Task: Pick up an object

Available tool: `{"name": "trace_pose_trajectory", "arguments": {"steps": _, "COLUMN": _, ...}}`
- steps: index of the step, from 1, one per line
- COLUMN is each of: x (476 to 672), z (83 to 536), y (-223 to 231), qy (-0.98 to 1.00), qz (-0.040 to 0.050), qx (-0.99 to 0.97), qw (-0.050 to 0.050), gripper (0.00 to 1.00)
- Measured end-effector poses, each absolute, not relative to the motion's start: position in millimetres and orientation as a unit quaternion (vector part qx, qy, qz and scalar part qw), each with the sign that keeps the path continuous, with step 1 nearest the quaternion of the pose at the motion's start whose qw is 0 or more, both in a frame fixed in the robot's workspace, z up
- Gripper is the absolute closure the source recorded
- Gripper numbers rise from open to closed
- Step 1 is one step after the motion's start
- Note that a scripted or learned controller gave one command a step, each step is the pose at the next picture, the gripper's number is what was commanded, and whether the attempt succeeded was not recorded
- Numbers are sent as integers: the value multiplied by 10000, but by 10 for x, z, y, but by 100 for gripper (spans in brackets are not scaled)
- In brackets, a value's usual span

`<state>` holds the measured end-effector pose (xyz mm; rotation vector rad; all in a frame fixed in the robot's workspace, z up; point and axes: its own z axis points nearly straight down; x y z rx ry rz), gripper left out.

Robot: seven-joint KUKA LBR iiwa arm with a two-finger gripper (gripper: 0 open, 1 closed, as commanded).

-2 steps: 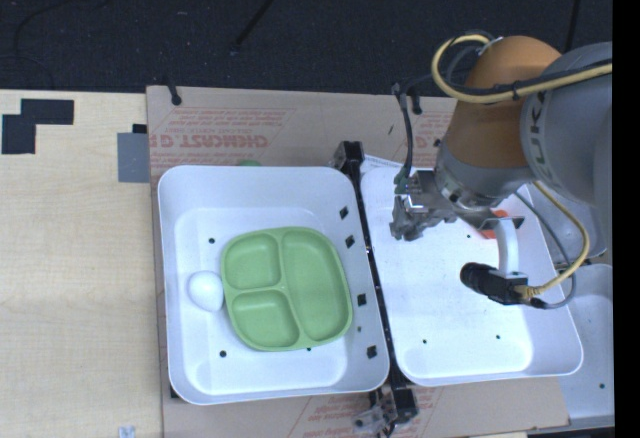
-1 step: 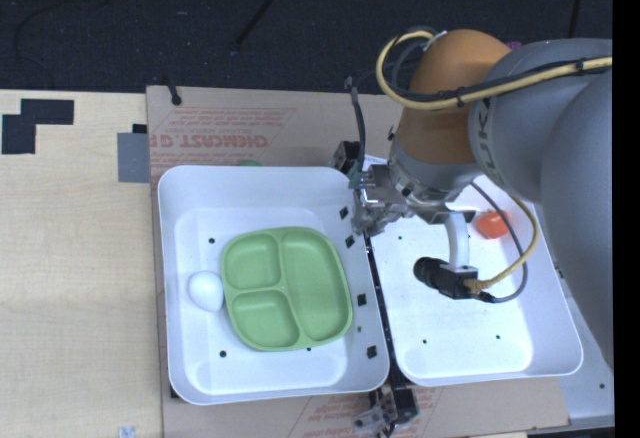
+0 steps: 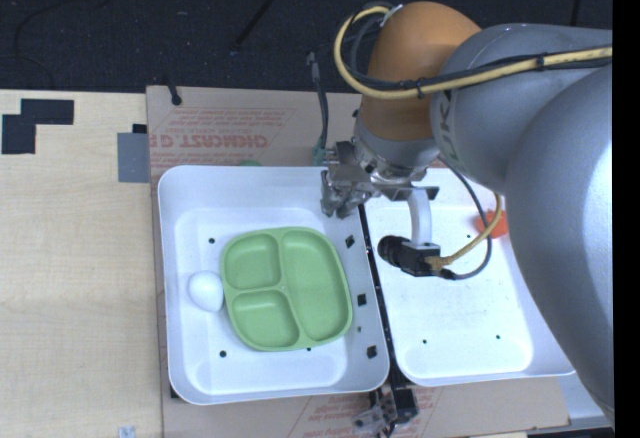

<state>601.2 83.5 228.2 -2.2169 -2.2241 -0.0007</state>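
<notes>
The left bin [image 3: 190, 226] held a green plate [image 3: 285, 288] with 3 compartments near its centre, and a white egg-shaped ball [image 3: 206, 291] lay touching the plate's rim at 9 o'clock. The arm [image 3: 520, 126] reached in from 3 o'clock, its orange band [image 3: 420, 56] above the wrist. The gripper [image 3: 345, 194] hung over the dividing walls of the 2 bins, at 1 o'clock from the plate; whether it was spread or closed, or gripped anything, could not be told. An orange object [image 3: 497, 222] showed in the right bin [image 3: 470, 346], partly hidden by the arm.
</notes>
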Motion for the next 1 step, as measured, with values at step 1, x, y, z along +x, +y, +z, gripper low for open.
{"name": "trace_pose_trajectory", "arguments": {"steps": 1, "x": 5999, "z": 2273, "y": 823, "qy": -7080, "qz": 16, "qx": -7062, "qw": 11, "gripper": 0}}
